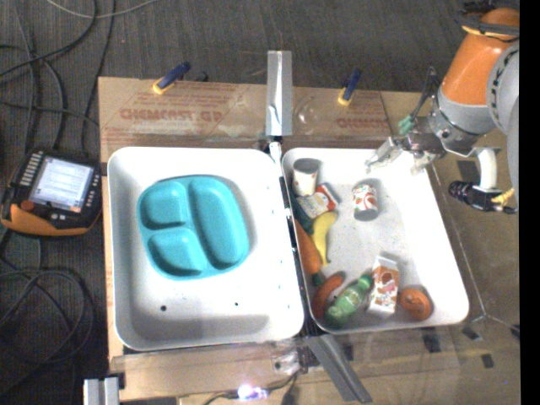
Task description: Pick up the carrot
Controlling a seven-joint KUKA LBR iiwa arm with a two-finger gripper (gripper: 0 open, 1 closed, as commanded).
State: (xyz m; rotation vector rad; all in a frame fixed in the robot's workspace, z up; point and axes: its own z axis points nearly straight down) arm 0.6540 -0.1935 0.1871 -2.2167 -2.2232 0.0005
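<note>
A grey robot arm with an orange band reaches in over the far right corner of the worktop, its gripper (pixel 395 152) poised above the far edge of the right bin (pixel 451 251) with the fingers spread wide and nothing between them. The carrot (pixel 307 248) lies along the left wall of that bin, just beside a yellow banana (pixel 323 225) and touching a red-brown vegetable (pixel 327 288) at its near end, well apart from the gripper. Sharing the bin are a white cup (pixel 305 176) at the far left corner, a small red-and-white can (pixel 364 198) near the middle, a green bottle (pixel 347 300) and a juice carton (pixel 385 285) toward the near edge, and an orange fruit (pixel 415 303) at the near right corner. The left bin (pixel 126 310) holds a blue divided tray (pixel 196 224). A handheld control pendant (pixel 52 191) rests on the floor beyond the left edge of the worktop.
</note>
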